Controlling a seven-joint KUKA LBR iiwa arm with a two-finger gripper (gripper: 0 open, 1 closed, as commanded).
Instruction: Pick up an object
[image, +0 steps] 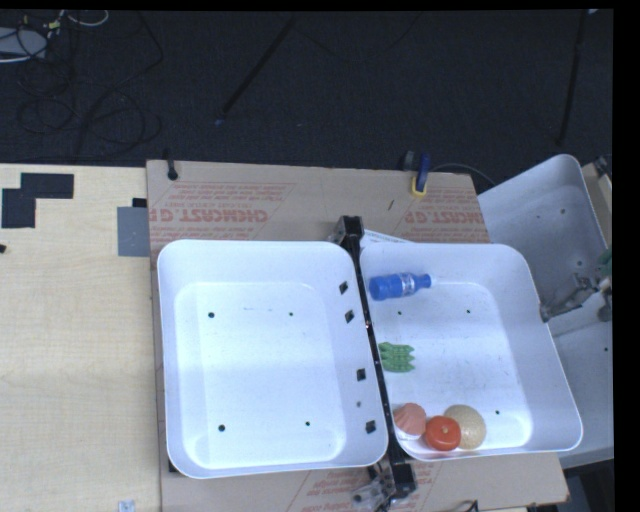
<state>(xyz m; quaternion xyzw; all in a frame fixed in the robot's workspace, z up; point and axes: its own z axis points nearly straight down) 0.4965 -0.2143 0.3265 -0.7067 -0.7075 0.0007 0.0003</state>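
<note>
1. Two shallow white bins are set side by side on a sheet of printed cardboard (250, 205), which lies on the pale wooden worktop (70, 330).
2. The left bin (165, 300) and the right bin (530, 330) are joined along their inner rims by a black strip (365, 330).
3. Five loose objects are contained in the right bin. All are candidates for the pick.
4. A blue bottle (398, 286) is laid on its side near the far rim, close to the black strip, with its paler cap end turned toward the right.
5. A small green object (396, 357) is positioned at mid-depth, just beside the black strip. Its exact form cannot be determined.
6. Three round objects are grouped at the near rim:
   - a pale pink one (409, 418) nearest the strip;
   - a red one (442, 433) in the middle, touching or overlapping both neighbours;
   - a beige one (467, 424) on the right.
7. The bottle, the green object and the round group are kept well apart from one another.
8. A small blue and yellow clamp (421, 172) is fixed at the far edge of the cardboard.
9. A tilted grey panel (540, 205) is seen beyond the right bin's far right corner.
10. A thin grey metal part (572, 300) is seen just beside the right bin's outer rim. Its identity cannot be determined.
</note>
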